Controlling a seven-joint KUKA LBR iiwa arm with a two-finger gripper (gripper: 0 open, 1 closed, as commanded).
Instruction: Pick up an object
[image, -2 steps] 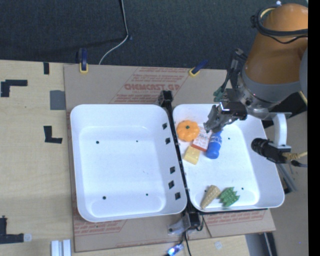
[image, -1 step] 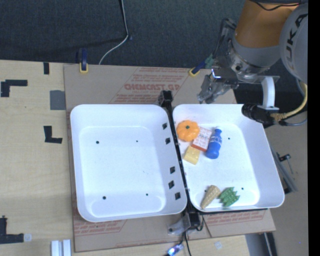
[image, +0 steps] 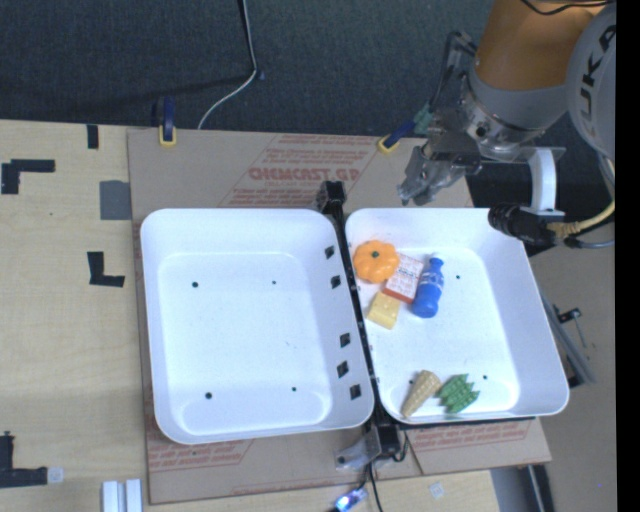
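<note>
I count two bins (image: 160, 240); one pumpkin (image: 375, 260), packet (image: 403, 279), bottle (image: 429, 288), cheese (image: 383, 311), cone (image: 420, 391), green toy (image: 459, 393).

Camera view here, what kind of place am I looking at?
Likely a robotics lab bench set up for grasping trials: a grey-and-orange arm reaching in, two white bins clamped side by side, and small toy items like an orange pumpkin.

- Open floor spans the right bin (image: 520, 300) along its right side and centre.
- A pumpkin (image: 376, 260), carton (image: 403, 279), blue bottle (image: 429, 288) and yellow block (image: 384, 311) crowd the divider.
- A cone (image: 420, 392) and green toy (image: 459, 393) sit near the front wall.
</note>
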